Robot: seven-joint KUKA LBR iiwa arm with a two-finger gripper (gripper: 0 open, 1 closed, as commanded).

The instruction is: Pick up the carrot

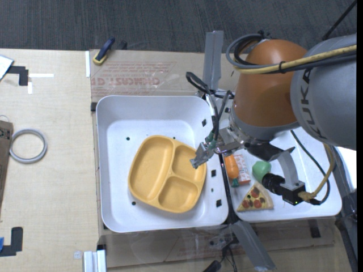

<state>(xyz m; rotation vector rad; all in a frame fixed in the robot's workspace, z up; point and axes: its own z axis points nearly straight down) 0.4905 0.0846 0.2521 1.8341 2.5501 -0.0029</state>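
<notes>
**Arm parked over the bins, carrot untouched in the right one**

Ok so quick rundown from where I'm standing. Two white bins side by side on the bench. Left bin (108, 169) has a yellow divided tray (164, 171) w/ three compartments, sitting a bit tilted, nothing in it afaict.

The carrot (231, 165) is in the right bin (332, 200), right up against the wall it shares w/ the left bin. Small orange thing, lying on or just beside a pinkish-white packet (243, 171). Near side of it there's a toy pizza slice (256, 198), and a green piece (261, 168) just to the right, touching or nearly touching the arm's hardware.

The arm (272, 89) comes in from the right, big orange band on it, hanging over the far part of the right bin. The gripper (199, 156) pokes out leftward across the divider and sits over the right edge of the yellow tray, so it's near the carrot but to its left, not on it. Can't tell how far apart the claw is, too small and blurry from here. Nothing visibly in it tho.

Off to the left on the bench: a roll of tape (26, 145). Far side there's a blue and yellow tool (104, 50) on the cardboard (147, 75).
</notes>
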